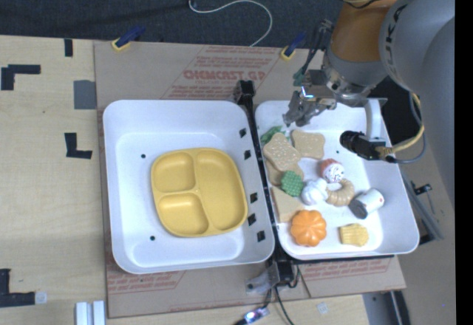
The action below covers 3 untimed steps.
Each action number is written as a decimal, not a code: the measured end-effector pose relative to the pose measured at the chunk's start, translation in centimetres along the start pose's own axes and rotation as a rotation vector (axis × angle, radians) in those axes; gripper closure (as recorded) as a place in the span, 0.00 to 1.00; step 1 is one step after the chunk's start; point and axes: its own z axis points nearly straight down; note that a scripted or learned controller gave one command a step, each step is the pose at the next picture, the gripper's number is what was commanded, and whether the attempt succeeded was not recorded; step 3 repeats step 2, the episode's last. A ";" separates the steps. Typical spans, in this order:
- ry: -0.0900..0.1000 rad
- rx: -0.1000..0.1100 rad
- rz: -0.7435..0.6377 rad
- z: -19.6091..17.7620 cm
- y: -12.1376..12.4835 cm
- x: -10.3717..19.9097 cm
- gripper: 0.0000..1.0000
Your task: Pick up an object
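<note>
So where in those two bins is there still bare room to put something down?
Left bin: white floor rings the yellow divided plate, widest along the far edge. Right bin: crowded centre around the orange pumpkin; bare strip along its right wall.

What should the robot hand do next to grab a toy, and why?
Probably go straight down a little. The gripper hangs above the right bin's back corner, over the tan bread-shaped toys, with nothing between its fingers.

A yellow divided tray (198, 191) lies in the left bin (126, 124) — white cable (222, 4) behind.
</note>
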 end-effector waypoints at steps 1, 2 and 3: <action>0.000 0.003 0.000 0.5 0.1 1.0 1.00; 0.000 0.002 0.003 0.3 -0.7 -0.6 1.00; 0.000 0.002 0.003 0.3 -0.7 -0.6 1.00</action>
